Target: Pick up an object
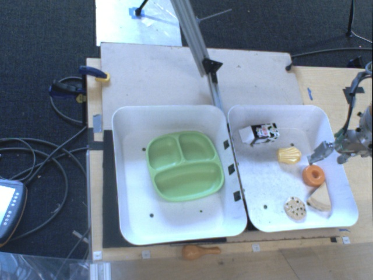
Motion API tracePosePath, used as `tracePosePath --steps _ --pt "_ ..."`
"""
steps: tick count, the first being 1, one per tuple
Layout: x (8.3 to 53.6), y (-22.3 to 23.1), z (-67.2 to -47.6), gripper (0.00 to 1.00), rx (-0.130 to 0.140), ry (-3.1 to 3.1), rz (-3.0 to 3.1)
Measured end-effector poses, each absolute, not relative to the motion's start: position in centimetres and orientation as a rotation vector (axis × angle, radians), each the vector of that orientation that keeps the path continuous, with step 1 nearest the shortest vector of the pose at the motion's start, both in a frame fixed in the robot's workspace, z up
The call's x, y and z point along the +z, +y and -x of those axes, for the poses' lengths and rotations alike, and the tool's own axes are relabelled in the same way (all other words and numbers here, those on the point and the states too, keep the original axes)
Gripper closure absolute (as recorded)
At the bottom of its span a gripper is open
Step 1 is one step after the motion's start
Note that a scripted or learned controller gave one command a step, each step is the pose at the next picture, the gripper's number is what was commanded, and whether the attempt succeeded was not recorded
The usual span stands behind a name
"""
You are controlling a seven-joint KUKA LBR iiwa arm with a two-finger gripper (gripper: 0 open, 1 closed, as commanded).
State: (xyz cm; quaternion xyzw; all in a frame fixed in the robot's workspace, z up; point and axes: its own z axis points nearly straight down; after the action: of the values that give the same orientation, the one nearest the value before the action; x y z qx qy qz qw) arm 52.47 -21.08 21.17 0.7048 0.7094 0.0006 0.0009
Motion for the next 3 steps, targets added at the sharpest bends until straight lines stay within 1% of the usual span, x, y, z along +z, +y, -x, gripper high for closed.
tracePosePath --steps 1,2,3 --pt "21.2 -21.1 -52.5 0.00 0.003 2.225 -2.215" --pt "14.9 -21.2 -52.5 0.00 -0.003 2.224 -2.224" --pt "10.1 -21.2 -52.7 0.00 0.006 2.218 -2.215"
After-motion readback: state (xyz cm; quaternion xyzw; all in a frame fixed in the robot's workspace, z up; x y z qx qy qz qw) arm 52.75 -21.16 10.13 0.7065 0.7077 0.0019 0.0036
